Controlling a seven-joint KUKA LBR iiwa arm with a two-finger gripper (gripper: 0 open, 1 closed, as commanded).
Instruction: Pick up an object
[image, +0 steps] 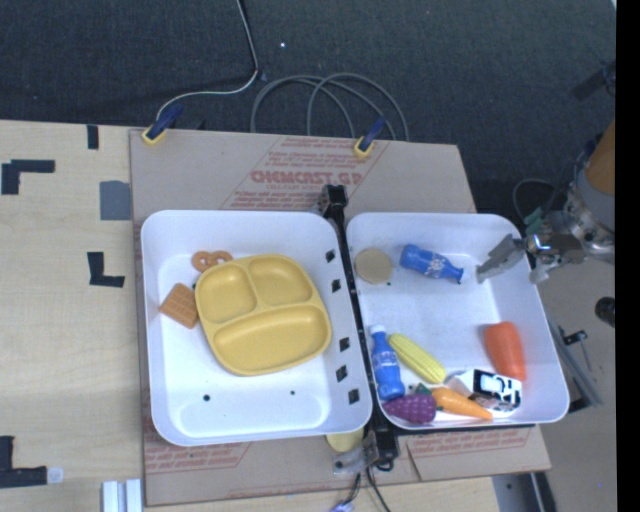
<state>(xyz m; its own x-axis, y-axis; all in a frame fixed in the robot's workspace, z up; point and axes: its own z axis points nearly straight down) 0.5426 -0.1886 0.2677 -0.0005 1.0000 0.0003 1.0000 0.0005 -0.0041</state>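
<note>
The jaws (512, 257) stand apart at a moderate spread and carry nothing, hanging over the right rim of the right bin (455, 222), with the grey wrist behind them reaching in from the right.

Nearest to them lies the blue bottle (432, 263), on its side near the bin's far wall, with bare white floor around it. Just beyond it, towards the divider, sits a tan round disc (374, 265). The orange-red piece (506, 349) lies alone by the right wall. The near end is crowded: a second blue bottle (386, 366), a yellow corn cob (417, 358), purple grapes (412, 407), an orange carrot (462, 402) and a black-and-white item (497, 386) all lie touching or just beside one another.

To do the pick well, I judge the lying blue bottle the best target, since it is near and stands free. The jaws should turn to close across its narrow width, not along its length, centre over its middle, and come straight down before closing. The crowded corner risks nudging neighbours.

The left bin (160, 330) holds a yellow divided plate (265, 312), a pretzel (210, 260) and a brown cracker (180, 306).
</note>
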